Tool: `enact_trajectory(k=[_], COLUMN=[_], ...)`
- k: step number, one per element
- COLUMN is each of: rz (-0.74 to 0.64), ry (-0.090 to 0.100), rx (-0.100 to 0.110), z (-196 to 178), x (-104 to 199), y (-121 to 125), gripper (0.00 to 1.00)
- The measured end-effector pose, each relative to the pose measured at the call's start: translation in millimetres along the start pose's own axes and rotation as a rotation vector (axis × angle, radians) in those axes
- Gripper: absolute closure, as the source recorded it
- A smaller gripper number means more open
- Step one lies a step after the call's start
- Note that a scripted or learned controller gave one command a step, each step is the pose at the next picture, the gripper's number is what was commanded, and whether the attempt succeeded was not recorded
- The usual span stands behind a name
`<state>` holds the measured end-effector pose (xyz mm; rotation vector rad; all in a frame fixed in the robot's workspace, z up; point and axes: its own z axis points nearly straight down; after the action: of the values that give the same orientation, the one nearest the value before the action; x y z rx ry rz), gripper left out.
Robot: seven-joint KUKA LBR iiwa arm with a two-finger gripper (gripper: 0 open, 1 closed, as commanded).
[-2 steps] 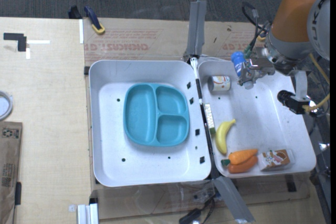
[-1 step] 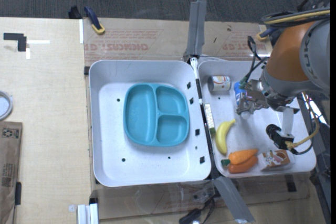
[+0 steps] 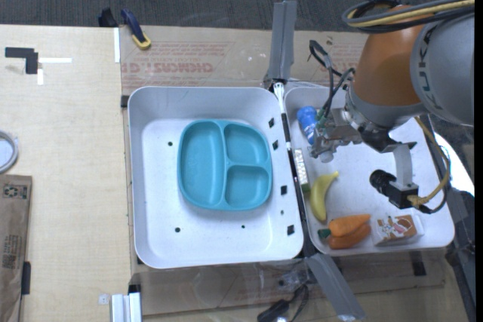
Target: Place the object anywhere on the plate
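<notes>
Partly hidden items and cut-off edges

The arm (image 3: 400, 64) runs off the right edge and covers part of the right bin (image 3: 445, 234), hiding most of the blue object (image 3: 306, 121). The gripper (image 3: 326, 143) is too small to read. A ring (image 3: 6, 152) is cut at the left edge.

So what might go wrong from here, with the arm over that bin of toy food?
1. The gripper hangs at the right bin's left wall, beside the blue bottle and above the banana; it might scrape the wall or grab badly.
2. The banana, carrot and small carton lie close together, so a grab could nudge a neighbour.
3. The blue plate sits in the other bin, so the item could drop crossing over.
</notes>
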<state>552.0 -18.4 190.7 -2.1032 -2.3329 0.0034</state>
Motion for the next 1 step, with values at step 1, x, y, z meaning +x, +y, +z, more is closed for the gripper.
enact_trajectory(k=[1], rz=[0.153], ry=[-0.016], rx=[-0.015], z=[29.6], x=[79.0], y=[-34.5], gripper=[1.00])
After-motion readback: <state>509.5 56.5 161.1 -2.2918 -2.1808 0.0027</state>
